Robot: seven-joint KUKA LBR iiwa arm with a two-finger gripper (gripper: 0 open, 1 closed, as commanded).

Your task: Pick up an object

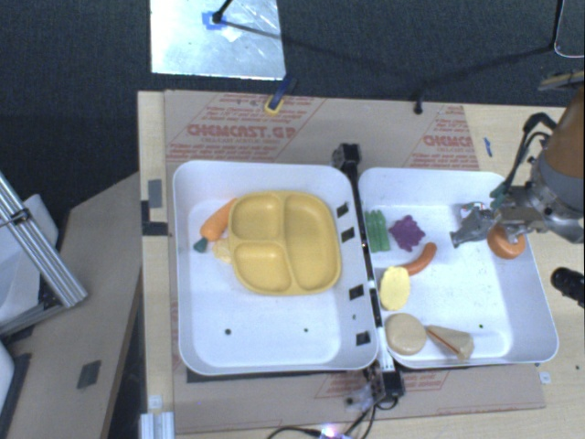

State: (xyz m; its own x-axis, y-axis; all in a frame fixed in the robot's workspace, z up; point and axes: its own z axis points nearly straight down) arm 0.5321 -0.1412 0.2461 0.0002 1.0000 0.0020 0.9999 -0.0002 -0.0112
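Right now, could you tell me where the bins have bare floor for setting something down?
Left bin: the strip in front of the yellow tray. Right bin: the floor between the sausage and the front right corner. Crowded: along the divider, around the purple grapes and potato.

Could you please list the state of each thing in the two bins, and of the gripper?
yellow divided plate: upright in left bin, compartments bare
carrot: lying against plate's left edge
green piece: flat, right bin
purple grapes: resting loose
sausage: lying flat
yellow piece: lying flat
tan pieces: touching, near front wall
orange object: beside gripper
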